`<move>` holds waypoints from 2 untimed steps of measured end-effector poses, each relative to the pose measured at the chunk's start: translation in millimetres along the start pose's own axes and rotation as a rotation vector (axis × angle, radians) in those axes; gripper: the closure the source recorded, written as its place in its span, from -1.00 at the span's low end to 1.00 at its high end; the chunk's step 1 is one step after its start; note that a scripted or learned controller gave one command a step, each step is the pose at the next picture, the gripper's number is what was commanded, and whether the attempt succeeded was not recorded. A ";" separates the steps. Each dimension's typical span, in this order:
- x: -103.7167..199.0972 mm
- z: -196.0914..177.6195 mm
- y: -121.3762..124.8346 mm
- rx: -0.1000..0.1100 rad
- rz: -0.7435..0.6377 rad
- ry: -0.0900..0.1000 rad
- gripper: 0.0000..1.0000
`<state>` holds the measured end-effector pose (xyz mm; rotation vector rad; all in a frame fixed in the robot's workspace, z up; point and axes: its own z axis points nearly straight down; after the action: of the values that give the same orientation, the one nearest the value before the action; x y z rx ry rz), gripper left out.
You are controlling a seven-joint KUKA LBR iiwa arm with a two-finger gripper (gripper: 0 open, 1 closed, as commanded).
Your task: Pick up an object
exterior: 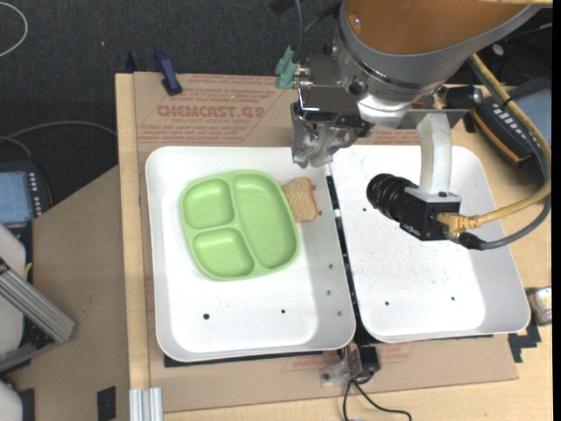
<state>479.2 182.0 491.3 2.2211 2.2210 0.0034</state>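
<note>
In the left shallow white bin (pixel 175 314) a light green three-compartment plastic plate (pixel 238 224) is seen lying flat with a small tan bread-like slice (pixel 301 200) touching its right edge, neither yet lifted, while the gripper (pixel 312 152) is poised near the bin's back right corner, so the pick is judged not yet made.

A pale green plastic plate with three compartments (pixel 239 224) lies in the glossy white left bin (pixel 175 305); a tan, speckled slice of toast (pixel 301 200) touches its edge. The white right bin (pixel 438 296) is dotted with small dark holes. The arm's big housing (pixel 421 16) is orange-brown above a grey collar, and the metal claw (pixel 314 147) is silvery grey. The brown cardboard-coloured tabletop (pixel 210 103) carries faded red lettering. A black camera module (pixel 408 204) trails a yellow cable (pixel 513 210).
</note>
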 end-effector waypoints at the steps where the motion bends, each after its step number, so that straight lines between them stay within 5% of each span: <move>1: 0.6 -10.9 0.3 -0.003 0.000 0.001 1.00; 2: -97.0 -46.6 0.7 -0.005 0.011 -0.002 1.00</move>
<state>479.8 84.9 537.9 2.2295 2.2056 0.0063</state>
